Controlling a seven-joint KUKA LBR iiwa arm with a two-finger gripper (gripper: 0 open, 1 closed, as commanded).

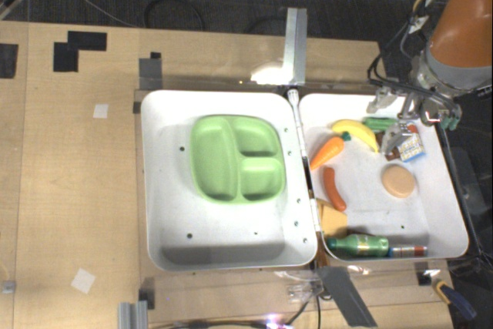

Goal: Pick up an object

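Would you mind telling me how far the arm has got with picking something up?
Done: the gripper has reached the right bin, near the banana and a small blue-and-white item. In hand: nothing visibly between its fingers. Left: grasping and lifting; the carrot, sausage, round tan piece and green bottle all lie in the bin.

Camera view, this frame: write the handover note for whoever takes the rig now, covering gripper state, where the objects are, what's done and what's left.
Gripper: low over the far right part of the right bin, above a small blue and white item; nothing visibly held.
Right bin holds a banana, carrot, sausage, tan round disc and, along the near wall, a green bottle.
Left bin holds a green divided tray.
Done: approach only.
Left: grasp an object and lift it.
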